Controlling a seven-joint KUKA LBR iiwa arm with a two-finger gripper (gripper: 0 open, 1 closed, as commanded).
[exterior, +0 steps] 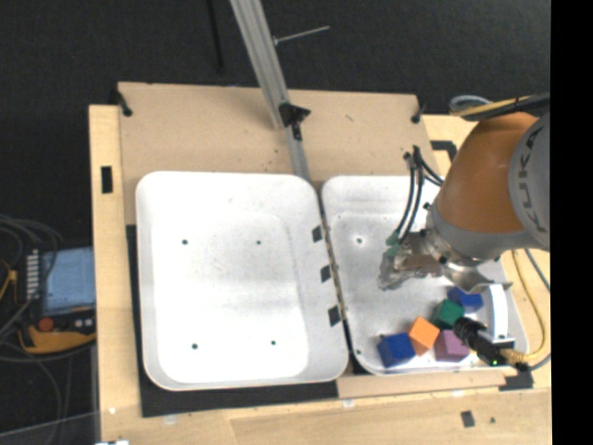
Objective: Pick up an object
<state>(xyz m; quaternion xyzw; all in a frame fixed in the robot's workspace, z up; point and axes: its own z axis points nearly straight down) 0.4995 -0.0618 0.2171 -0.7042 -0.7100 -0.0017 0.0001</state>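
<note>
- Gripper (pixel 400 272) sits over the right bin (pixel 366 213), fingers pointing down toward its floor; whether they are apart or together cannot be told (too small and blurred).
- Nothing is seen between the fingers.
- Objects lie below and to the right of the gripper: blue block (pixel 395 349), orange block (pixel 424 335), purple block (pixel 451 346), green block (pixel 450 313).
- Left bin (pixel 232 276) lies well to the gripper's left.
</note>
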